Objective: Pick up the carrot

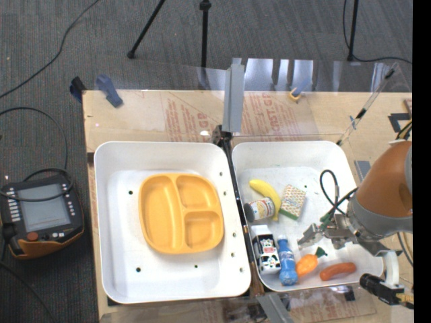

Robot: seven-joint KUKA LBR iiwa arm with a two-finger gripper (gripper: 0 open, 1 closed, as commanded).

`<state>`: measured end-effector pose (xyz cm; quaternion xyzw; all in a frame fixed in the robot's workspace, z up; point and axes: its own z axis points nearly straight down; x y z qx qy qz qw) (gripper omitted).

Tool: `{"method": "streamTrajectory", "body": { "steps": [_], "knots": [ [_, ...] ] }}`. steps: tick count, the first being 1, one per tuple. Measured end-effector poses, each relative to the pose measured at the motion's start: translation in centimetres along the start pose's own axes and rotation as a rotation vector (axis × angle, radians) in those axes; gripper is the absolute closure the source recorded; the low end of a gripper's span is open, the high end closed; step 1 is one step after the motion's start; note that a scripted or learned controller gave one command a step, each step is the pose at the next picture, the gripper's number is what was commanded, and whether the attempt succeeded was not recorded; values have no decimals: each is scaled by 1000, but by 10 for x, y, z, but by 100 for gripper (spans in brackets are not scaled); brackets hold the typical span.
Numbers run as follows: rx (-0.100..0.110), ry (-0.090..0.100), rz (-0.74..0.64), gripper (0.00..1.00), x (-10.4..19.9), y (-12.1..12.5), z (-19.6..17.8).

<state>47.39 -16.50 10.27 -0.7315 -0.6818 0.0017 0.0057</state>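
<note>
Yellow plastic marks the left bin (108, 180): a three-part plate (180, 212) lies alone in the middle of it. Across the divider, the right bin (296, 150) holds the clutter: a small jar (260, 209) with a banana (266, 192) just beyond it, a patterned packet (292, 201) to their right, and along the near wall a black-and-white carton (267, 254), a blue bottle (287, 262), the carrot (306, 265) and a red sausage (337, 270). The carrot is short, stubby and orange with a dark green tuft at its far end; it lies slanted at the near edge of the bin, touching or nearly touching the bottle on its left, with the sausage just to its right. The claw (322, 235) hangs just beyond the carrot, reaching in from the right; its fingers look apart and grip nothing. My reading is that the approach is in hand and the grasp not yet made. The next move calls for coming nearer and lower, closing across the carrot's width without catching the bottle; the near wall leaves little room.
</note>
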Motion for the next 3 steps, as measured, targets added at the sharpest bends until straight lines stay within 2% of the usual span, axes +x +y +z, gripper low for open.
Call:
{"method": "streamTrajectory", "body": {
  "steps": [1, 2, 3],
  "knots": [
    [-8, -4, 52, 0, -32, 5, 16],
    [-3, -1, 305, 0, 22, 0, 17],
    [2, 1, 304, 100, 22, -1, 9]
  ]
}}
